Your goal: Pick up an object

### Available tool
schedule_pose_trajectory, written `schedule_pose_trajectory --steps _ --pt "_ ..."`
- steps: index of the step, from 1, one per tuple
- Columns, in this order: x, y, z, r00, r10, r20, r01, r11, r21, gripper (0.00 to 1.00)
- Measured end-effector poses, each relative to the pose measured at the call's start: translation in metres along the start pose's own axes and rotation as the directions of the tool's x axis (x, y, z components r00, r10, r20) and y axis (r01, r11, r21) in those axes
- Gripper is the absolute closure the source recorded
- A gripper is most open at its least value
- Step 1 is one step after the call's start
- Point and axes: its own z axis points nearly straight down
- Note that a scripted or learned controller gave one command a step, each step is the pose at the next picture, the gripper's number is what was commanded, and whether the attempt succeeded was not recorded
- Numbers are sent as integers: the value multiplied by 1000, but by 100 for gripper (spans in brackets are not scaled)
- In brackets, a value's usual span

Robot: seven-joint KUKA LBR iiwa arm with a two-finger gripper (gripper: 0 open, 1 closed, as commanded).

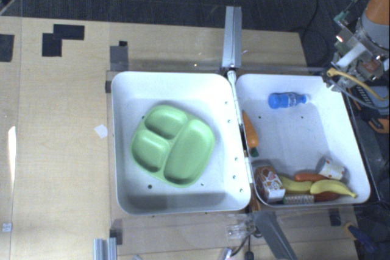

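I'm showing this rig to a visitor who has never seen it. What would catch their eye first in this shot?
Most likely the light green divided plastic plate, lying alone in the left white bin. Next, the small blue plastic bottle lying on its side near the far wall of the right white bin, and the yellow banana among small items along that bin's near edge. The grey arm with its orange band sits at the upper right corner.

The bench (55, 131) is showing a pale wood-grain surface, matt. Both white bins (177, 85) are looking like smooth plastic with a faint sheen. The green divided plate (173, 144) in the left bin is reading as glossy moulded plastic. The blue bottle (287, 100) at upper right is appearing translucent plastic. The post (232, 39) between the bins is gleaming like brushed metal.
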Motion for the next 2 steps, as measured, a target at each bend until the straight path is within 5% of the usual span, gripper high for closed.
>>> schedule_pose_trajectory --steps 1,2 --pt "2 0 -9 1000 -6 0 6 1000 0 100" --pt "5 45 36 972 235 -2 -235 972 -1 100"
